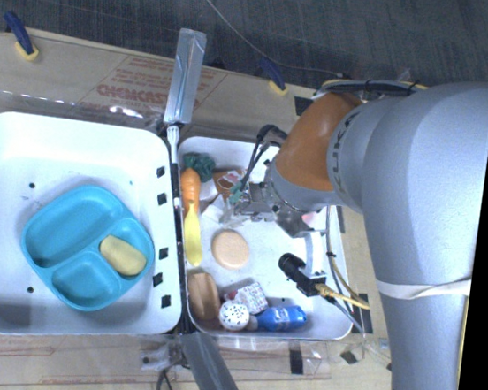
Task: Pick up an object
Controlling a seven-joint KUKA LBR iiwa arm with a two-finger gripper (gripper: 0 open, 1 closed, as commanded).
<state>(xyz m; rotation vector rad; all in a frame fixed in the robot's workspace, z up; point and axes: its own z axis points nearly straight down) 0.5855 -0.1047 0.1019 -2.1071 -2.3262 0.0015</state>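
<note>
The right bin (333, 328) holds several small things. An orange carrot (190, 188) and a yellow banana-like piece (192, 235) lie along its left wall. A round tan disc (230, 249) sits in the middle. My gripper (239, 202) hangs low over the bin's upper middle, just above the disc and beside a small brown thing (226, 180). Nothing is visibly held. The arm's bulk hides the bin's right part.
Along the right bin's front edge lie a brown bread piece (201, 294), a white dotted ball (233, 315), a checkered cube (254, 296) and a blue bottle (283, 317). The left bin (7, 167) holds a blue divided plate (69, 238) with a yellow lump (124, 255).
</note>
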